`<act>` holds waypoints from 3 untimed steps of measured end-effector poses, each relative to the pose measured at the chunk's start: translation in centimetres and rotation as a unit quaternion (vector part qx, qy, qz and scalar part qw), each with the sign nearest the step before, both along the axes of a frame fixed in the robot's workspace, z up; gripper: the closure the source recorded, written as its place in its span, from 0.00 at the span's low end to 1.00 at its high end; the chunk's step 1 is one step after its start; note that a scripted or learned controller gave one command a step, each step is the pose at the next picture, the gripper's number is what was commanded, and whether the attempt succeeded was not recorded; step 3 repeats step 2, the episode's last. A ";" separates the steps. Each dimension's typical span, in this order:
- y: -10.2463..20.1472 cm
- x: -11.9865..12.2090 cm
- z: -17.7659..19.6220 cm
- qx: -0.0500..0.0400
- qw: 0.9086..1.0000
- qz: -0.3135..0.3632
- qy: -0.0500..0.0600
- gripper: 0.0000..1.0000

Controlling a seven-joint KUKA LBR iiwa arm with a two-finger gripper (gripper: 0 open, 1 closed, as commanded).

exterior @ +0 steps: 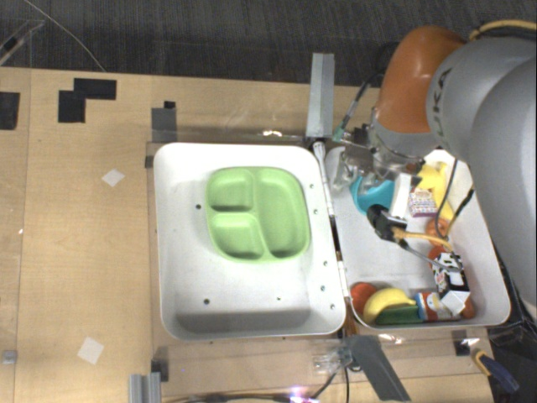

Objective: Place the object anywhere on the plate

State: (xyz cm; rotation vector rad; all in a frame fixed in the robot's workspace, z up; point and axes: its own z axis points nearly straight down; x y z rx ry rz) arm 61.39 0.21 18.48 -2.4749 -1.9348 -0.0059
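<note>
Tool (369, 179) low in the right bin, grip state impossible to tell, teal cup (375, 196) directly beneath: probably light, rigid, slippery plastic, best pinched across its rim, green plate (256, 212) off leftward.

Open green plate (256, 212); toy clutter (415, 300) along right bin's (369, 259) near edge

The green plate (256, 212) looks like smooth, slightly glossy plastic. Both white bins (180, 250) have a matt moulded sheen. The bench (75, 250) is pale, matt wood. The arm (478, 99) wears satin grey casing with a glossy orange band (411, 74), probably painted metal.
</note>
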 end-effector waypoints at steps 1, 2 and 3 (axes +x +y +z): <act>9.5 -0.3 0.7 0.002 0.999 -0.043 -0.007 1.00; 9.1 -0.5 0.1 0.000 0.999 -0.046 -0.001 0.00; 9.1 -0.5 0.1 0.000 0.999 -0.046 -0.001 0.00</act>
